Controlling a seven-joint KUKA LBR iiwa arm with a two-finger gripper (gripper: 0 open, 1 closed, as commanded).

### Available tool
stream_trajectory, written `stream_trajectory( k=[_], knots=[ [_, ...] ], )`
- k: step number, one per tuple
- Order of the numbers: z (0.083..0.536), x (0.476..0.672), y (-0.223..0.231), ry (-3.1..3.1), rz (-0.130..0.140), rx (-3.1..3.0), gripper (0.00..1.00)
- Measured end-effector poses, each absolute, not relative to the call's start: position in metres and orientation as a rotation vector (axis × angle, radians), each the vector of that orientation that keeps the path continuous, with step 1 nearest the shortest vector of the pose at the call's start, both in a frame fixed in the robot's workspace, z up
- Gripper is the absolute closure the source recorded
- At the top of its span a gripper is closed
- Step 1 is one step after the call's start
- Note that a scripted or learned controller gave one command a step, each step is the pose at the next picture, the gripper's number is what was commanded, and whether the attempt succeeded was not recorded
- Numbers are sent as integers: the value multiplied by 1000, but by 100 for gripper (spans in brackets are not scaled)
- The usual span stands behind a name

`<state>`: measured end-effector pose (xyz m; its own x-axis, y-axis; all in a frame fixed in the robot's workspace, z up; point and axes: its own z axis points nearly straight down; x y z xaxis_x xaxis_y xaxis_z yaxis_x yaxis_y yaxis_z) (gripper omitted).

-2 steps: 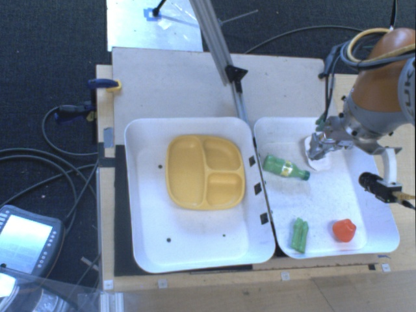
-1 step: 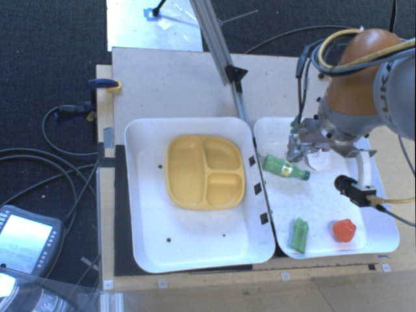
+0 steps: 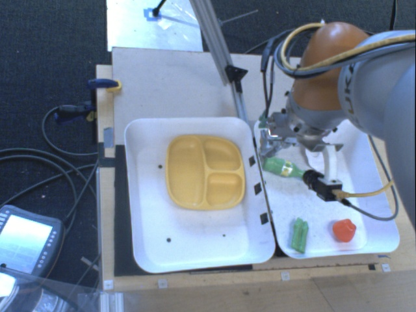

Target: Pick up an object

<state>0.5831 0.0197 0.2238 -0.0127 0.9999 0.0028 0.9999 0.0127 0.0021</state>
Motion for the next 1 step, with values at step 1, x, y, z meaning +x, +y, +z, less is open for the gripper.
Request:
stream_trajectory(
  k=[1],
  knots=[
    [221, 577, 71, -2233, -3, -2207, 100]
  ],
)
